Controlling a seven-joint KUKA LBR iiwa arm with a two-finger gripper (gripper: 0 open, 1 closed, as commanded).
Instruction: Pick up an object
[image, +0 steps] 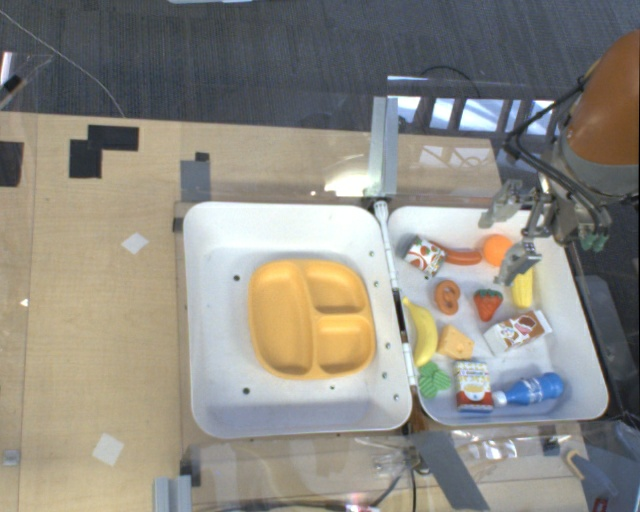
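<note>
The right bin (585, 340) holds several toy foods: an orange (495, 249), a red sausage (462, 256), a red-and-white can (425, 257), a strawberry (487, 303), a small yellow piece (522, 289), a banana (423, 333) and a cheese wedge (457, 343). My gripper (510, 240) hangs over the bin's far right part, just above and right of the orange. It is open, its fingers spread with nothing gripped between them.
A snack carton (517, 332), a juice box (472, 385), a blue bottle (530, 390), a green piece (434, 380) and a brown piece (448, 295) fill the bin's near half. The left bin (215, 300) bears a yellow divided tray (310, 318). A metal post (384, 145) stands behind the bins.
</note>
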